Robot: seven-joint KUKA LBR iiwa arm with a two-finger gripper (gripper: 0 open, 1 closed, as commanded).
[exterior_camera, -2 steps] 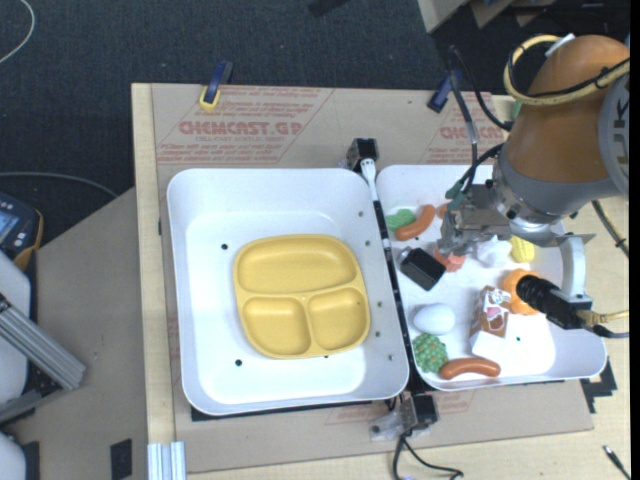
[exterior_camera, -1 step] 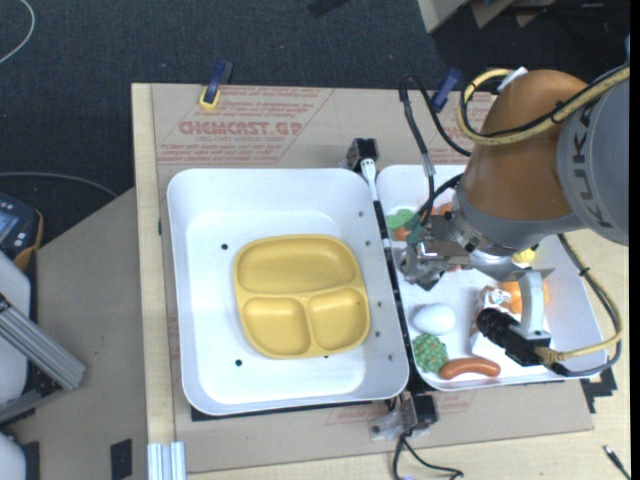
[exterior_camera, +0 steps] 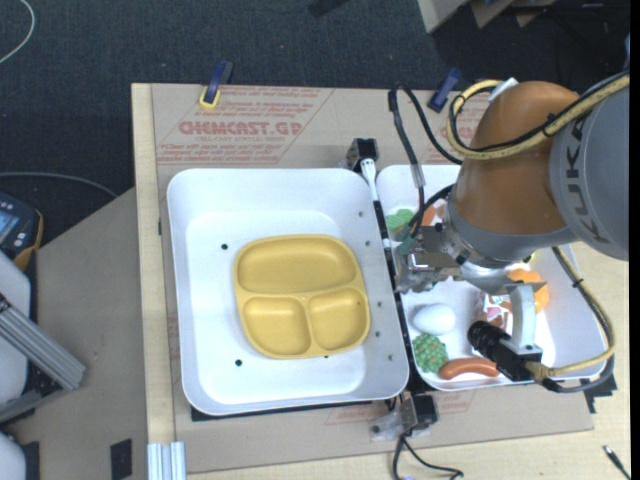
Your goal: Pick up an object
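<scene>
Over right bin (exterior_camera: 590, 313), arm (exterior_camera: 520, 183) hides hand; grip state unclear; egg (exterior_camera: 434, 319) visible

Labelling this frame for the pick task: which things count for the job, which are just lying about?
Job:
- gripper, over the right bin
- white egg
- green broccoli piece
- sausage

Lying about:
- yellow divided tray in the left bin
- blue clamps

Arm (exterior_camera: 520, 183) hides most of right bin (exterior_camera: 590, 323); claw unseen.
</scene>
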